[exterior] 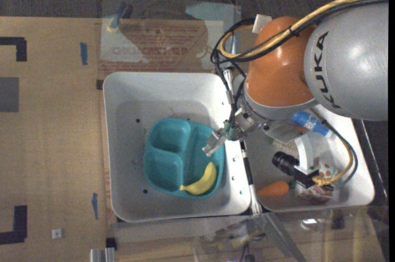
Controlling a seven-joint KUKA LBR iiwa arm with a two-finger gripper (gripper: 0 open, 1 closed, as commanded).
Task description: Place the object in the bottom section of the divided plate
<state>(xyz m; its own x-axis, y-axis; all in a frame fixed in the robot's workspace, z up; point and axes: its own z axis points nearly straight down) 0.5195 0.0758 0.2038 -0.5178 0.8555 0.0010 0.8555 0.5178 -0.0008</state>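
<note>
Looks near done. Banana (200, 181) lying in the teal plate (162, 159), along its lower right rim, in the compartment nearest the bottom of the view; by that reading, already in the section asked for, though one end seems to ride up on the rim rather than sit flat. Plate resting in the left bin (123, 100). Gripper (217, 142) poised just above the plate's right edge, close over the banana but apart from it, nothing between the fingers; how wide apart, too small and blurred to tell. Arm (345, 63) hanging large over the divide between the bins. In the right bin (364, 190), a carrot (273, 189) and some other small items, untouched. Left to do, at a guess: pull away and confirm the banana settles inside the compartment.
</note>
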